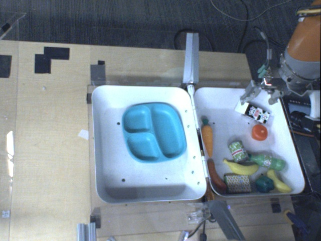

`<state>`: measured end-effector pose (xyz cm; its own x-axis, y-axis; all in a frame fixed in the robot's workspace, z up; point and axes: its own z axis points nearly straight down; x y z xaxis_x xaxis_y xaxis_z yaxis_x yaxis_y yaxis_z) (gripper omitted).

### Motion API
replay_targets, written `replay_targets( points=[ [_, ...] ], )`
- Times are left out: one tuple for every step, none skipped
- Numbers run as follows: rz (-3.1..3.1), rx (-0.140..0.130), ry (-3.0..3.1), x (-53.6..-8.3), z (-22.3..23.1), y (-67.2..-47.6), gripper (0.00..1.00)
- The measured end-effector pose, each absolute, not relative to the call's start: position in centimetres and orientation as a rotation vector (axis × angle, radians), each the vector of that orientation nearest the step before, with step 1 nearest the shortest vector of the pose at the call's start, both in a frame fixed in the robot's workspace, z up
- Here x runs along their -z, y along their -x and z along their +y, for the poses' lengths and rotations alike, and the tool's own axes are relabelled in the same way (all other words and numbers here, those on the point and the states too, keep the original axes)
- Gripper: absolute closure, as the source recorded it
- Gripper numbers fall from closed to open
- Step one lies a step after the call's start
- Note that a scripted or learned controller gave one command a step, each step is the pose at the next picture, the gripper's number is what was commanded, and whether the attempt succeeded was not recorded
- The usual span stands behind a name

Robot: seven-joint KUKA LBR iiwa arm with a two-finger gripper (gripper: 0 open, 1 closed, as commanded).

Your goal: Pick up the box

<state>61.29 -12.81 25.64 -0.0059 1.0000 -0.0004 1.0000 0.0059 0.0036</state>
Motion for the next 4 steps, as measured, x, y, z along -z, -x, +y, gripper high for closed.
replay_targets(
  points=[
    [2.163,-0.007,-2.271,-10.5,-17.3,-58.4,0.0],
    [2.072,-0.012,-2.352,-8.8,-13.1,-61.2,0.0],
    [2.073,-0.022,-2.346,-10.1,-12.9,-61.5,1.0],
    [2.072,-0.022,-2.347,-10.1,-12.9,-61.5,0.0]
  ],
)
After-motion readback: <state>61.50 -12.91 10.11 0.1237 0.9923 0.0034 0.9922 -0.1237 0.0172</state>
